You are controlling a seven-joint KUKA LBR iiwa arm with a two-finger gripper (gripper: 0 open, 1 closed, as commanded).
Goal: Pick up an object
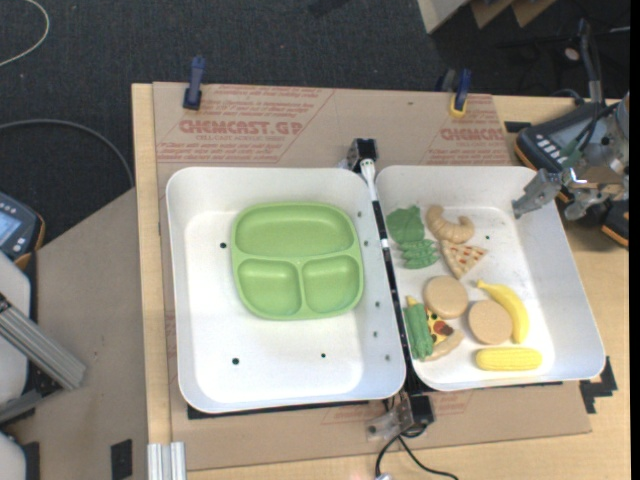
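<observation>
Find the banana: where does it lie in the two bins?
The banana lies in the right bin, toward its near right, beside the round bun and just above the corn cob.

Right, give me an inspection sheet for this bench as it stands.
Surface: brown board printed with red lettering, bearing two white bins side by side, the left bin and the right bin.
Job's things: toy food in the right bin, including a banana, corn, two round buns and green leaves.
Clutter: green divided plate in the left bin.
Grippers: pincer over the right bin's far right corner, nothing seen between its fingers.
Cables: one at the board's front edge; white loop on the floor, top left.
Surroundings: dark carpet, two clamps on the board's far edge.
</observation>
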